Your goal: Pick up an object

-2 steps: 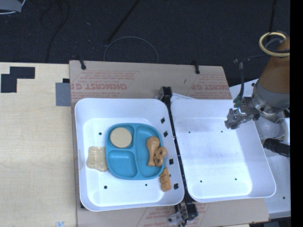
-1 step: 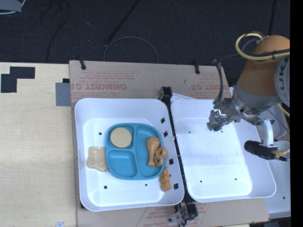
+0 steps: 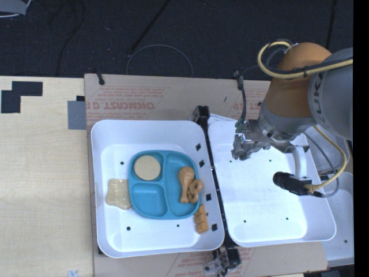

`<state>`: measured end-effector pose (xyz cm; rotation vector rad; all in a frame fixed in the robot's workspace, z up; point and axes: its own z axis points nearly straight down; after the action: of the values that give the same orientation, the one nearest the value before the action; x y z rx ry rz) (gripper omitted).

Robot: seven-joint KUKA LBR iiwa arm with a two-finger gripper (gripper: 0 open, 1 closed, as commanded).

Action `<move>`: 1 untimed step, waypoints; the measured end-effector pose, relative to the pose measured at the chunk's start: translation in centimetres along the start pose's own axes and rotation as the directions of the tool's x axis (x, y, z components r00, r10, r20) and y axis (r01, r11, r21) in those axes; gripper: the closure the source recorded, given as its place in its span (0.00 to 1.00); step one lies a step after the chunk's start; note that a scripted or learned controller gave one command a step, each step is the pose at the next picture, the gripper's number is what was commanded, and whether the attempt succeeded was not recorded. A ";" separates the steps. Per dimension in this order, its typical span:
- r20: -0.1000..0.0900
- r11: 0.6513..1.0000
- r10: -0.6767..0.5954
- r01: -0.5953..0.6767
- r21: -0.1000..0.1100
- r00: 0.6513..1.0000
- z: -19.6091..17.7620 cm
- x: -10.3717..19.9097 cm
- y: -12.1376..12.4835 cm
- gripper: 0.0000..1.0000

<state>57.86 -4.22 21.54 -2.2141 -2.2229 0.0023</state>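
A: What lies closest to the gripper point(image 3: 242, 150) right now?

B: Only the bare floor of the right bin point(image 3: 271, 224). The gripper hangs over that bin's upper left part, close to the divider point(image 3: 209, 160) between the two bins. Whether its fingers are spread or pressed together I cannot tell; they show as a dark cluster, and nothing is visibly between them.

A: So where is something worth picking?

B: Across the divider, in the left bin point(image 3: 109, 235). Nearest the gripper is the pretzel-like piece point(image 3: 189, 184) lying in the right-hand compartment of the blue tray point(image 3: 157, 203). Just past the tray's lower corner, against the divider side of the bin, sits a small tan block point(image 3: 200, 219). Farther from the gripper is the round cracker point(image 3: 147, 167) in the tray's upper compartment, and farthest is the pale slice point(image 3: 118, 193) touching the tray's outer edge.

A: Which would you go for?

B: I'd judge the pretzel piece: closest and raised enough for a pinch. The gripper should cross the divider, centre over its long body and close across the narrow width. The flat cracker would probably slip, and the block crowds the wall.
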 end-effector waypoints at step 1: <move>0.000 1.000 0.001 -0.001 0.001 1.000 0.2 4.3 -0.2 1.00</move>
<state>57.67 0.11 21.31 -2.2148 -2.2218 0.0036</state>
